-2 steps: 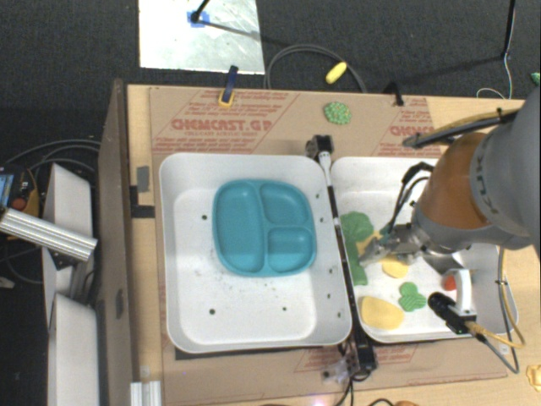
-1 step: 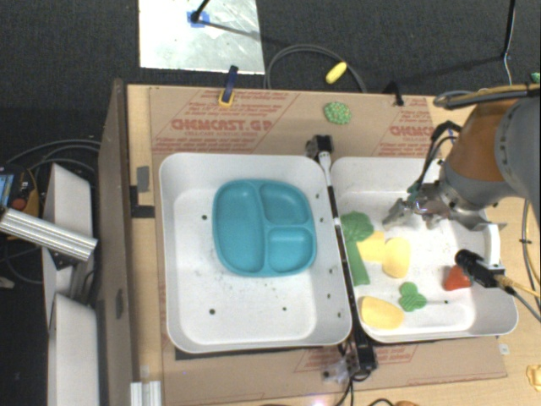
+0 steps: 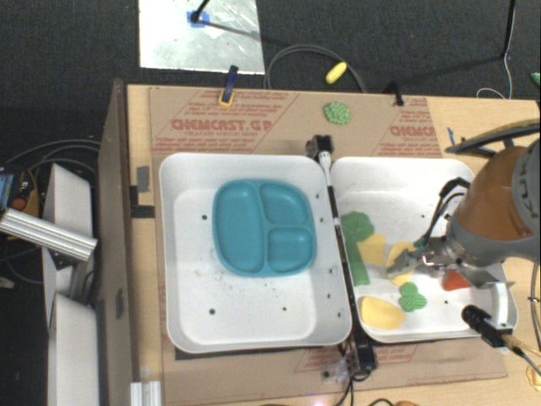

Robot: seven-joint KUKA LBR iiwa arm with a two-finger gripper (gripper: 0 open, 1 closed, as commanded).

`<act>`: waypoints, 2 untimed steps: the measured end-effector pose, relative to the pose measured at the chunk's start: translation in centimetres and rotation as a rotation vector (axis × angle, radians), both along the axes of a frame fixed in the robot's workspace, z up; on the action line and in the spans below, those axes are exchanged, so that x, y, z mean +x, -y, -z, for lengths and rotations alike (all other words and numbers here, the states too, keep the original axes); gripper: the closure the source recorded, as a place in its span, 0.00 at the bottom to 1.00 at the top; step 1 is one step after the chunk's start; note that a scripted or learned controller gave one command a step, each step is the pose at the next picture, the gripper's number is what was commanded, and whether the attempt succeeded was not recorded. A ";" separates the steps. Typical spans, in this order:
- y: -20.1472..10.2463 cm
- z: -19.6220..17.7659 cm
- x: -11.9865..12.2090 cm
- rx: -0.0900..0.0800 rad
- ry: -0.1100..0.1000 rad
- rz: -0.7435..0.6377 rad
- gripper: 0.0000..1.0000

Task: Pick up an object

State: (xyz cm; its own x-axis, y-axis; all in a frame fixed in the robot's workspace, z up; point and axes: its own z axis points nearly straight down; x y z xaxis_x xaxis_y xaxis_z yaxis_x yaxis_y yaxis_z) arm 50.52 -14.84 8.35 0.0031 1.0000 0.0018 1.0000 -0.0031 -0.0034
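Observation:
The right bin [image 3: 397, 176] holds several small toy foods. A green leafy piece [image 3: 356, 225] lies at its left, with a long green piece [image 3: 358, 262] and a yellow wedge [image 3: 373, 249] beside it. A yellow oval [image 3: 382, 313] and a small green cluster [image 3: 412, 296] sit near the front wall. A red piece [image 3: 456, 282] shows under the arm. My gripper [image 3: 402, 261] hangs low in the middle of this bin, just right of the yellow wedge and over a small yellow bit [image 3: 404, 278]. The wrist hides what lies beneath it.
The left bin [image 3: 186, 311] bears a blue divided plate [image 3: 264, 227]. A black divider [image 3: 336, 235] runs between the bins. On the cardboard behind lie a green knobbly item [image 3: 337, 112] and a yellow one [image 3: 336, 73]. The orange-banded arm [image 3: 499, 205] covers the right bin's right side.

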 end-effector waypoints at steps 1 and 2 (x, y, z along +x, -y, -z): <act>-0.4 -0.1 -1.9 -0.001 0.003 -0.003 0.00; -2.3 -0.2 4.8 -0.003 0.011 -0.012 0.00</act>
